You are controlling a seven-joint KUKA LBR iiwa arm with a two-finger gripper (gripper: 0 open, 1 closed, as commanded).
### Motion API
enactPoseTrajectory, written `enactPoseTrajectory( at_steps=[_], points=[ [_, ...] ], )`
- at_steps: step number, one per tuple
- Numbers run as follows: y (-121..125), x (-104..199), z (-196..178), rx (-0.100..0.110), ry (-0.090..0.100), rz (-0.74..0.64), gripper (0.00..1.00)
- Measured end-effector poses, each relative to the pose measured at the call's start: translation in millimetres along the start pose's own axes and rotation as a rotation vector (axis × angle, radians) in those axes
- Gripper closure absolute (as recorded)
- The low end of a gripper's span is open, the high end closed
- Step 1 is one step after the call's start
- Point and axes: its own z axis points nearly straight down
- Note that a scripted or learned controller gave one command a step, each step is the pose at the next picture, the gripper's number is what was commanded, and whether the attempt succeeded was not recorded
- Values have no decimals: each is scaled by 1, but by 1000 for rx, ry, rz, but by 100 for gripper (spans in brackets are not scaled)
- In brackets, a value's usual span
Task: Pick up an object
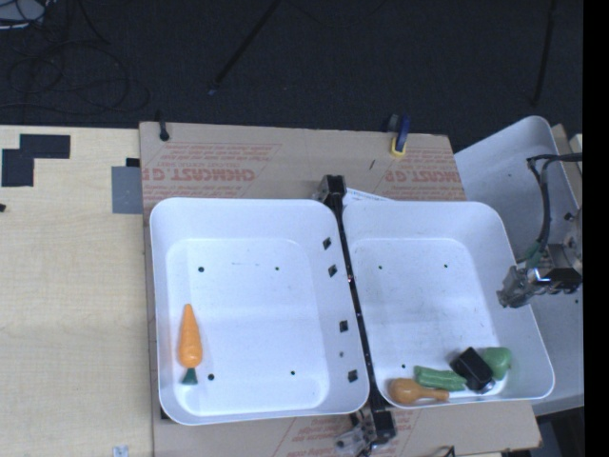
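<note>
Carrot [189, 337] alone in left bin [243, 219]; pincer [515, 290] at right bin [495, 219] edge, holding nothing, opening unclear.

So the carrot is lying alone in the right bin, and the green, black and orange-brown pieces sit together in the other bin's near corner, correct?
Not quite: you have the bins swapped. The camera view shows the carrot alone in the left bin. The green piece, black piece and orange-brown piece sit together in the right bin's near corner.
</note>
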Motion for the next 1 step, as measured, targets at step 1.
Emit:
enactPoseTrajectory(
  at_steps=[1],
  points=[
    [1,-1,-76,-10,-3,-3,100]
  ],
)
